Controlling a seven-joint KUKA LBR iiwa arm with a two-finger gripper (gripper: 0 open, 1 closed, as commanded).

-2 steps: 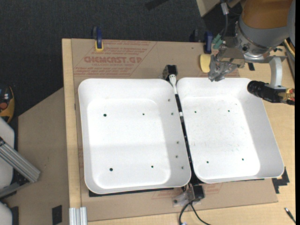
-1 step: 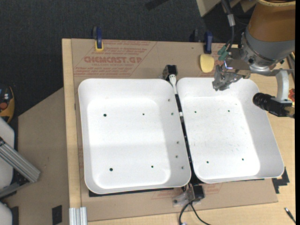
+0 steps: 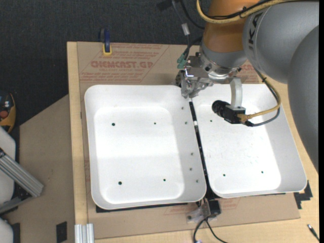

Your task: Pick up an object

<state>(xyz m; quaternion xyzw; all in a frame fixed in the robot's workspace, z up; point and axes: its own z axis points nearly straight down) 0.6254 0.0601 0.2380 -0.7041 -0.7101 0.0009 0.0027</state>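
A: Where is the arm [image 3: 273, 29] at this moment?

B: It reaches in from the right of the worktop [image 3: 126, 59] and hangs over the far edge of the bins, close to the seam where the left bin [image 3: 96, 135] and the right bin [image 3: 288, 166] meet. The orange band [image 3: 233, 9] sits above the wrist, and the tool [image 3: 191, 87] points down at the far inner corner of the right bin, about level with the rims.

A: Is it carrying anything?

B: I can't tell. The tip is a small dark cluster of metal against the bin rims, and nothing reads clearly as an object in its grip; whether it is spread or closed is beyond what this view gives.

A: So where is the thing to be picked up?

B: That is the awkward part. Both bin floors look bare apart from small dark dots. A black piece with a tan cable [image 3: 230, 111] hangs over the far part of the right bin, below a pale bracket, but it looks like part of the arm's own fittings, not a loose object. If an object is there, it may be hidden under the wrist at that far corner.

A: How far along, then?

B: I'd judge it early or unresolved: the arm is low at a corner, no lift with a visible object is shown, so grasp and raise both seem left to do.
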